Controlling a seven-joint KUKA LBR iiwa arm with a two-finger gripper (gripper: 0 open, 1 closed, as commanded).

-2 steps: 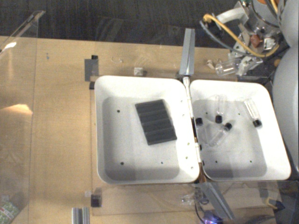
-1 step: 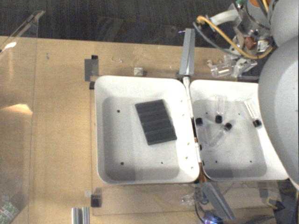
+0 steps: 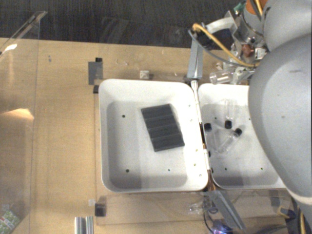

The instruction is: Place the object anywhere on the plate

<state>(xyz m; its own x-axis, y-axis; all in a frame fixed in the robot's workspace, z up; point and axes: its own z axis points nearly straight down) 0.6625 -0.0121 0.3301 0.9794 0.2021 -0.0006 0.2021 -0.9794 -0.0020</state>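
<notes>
Clear plastic tubes with black caps lying in right white bin — likely light, slippery, rolling; gripping mid-body looking safest. Dark ribbed rectangular plate sitting in left bin. Claw state — cannot tell.

Dark grey ribbed plate in white left bin; clear black-capped vials in white right bin; tan bench; grey arm.

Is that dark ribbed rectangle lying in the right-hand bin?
No, the dark grey ribbed rectangular plate lies tilted on the floor of the left shallow white bin, apart from its walls.
</notes>
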